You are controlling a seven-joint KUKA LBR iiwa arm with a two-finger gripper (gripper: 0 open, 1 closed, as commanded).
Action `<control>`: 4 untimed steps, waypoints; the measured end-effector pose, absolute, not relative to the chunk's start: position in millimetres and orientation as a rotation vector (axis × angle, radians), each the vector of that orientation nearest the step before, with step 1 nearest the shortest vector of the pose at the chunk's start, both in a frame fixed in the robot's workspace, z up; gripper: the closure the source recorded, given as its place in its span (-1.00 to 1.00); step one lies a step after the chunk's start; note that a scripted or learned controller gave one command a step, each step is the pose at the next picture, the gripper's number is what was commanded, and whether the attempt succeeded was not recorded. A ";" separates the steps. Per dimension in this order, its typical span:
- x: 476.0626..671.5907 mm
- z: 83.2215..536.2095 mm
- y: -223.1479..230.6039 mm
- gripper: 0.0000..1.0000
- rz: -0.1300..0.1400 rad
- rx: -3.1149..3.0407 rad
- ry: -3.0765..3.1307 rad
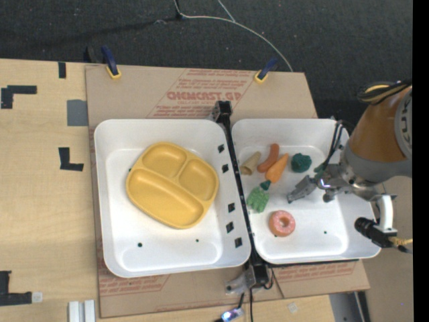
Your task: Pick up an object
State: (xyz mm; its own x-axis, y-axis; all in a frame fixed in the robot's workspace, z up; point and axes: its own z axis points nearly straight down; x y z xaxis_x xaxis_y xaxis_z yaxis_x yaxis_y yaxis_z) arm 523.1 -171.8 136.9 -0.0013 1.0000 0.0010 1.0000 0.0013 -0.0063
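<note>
The right bin [335, 237] holds several toy foods. A red-orange sausage [269, 156] and an orange carrot [277, 169] lie side by side near the back. A dark green broccoli piece [301, 161] sits to their right and a beige piece [250, 162] to their left. A light green leafy piece [258, 198] lies by the divider, and a pink donut [282, 223] lies toward the front. My gripper [299, 190] hangs low over the bin's middle, between the broccoli and the donut, pointing left. Nothing shows in its grasp.
A yellow divided plate [173, 183] lies in the left bin [114, 247]. The black divider [234, 180] runs between the bins. The arm's orange band [375, 136] hangs over the right bin's right wall. Blue clamps [110, 64] pin the cardboard at the back.
</note>
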 end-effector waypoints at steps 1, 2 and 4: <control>523.0 84.6 -171.4 -1.00 0.002 -2.221 -2.223; 523.8 97.3 -171.6 1.00 0.001 -2.222 -2.224; 538.3 209.5 -172.5 1.00 -0.005 -2.222 -2.228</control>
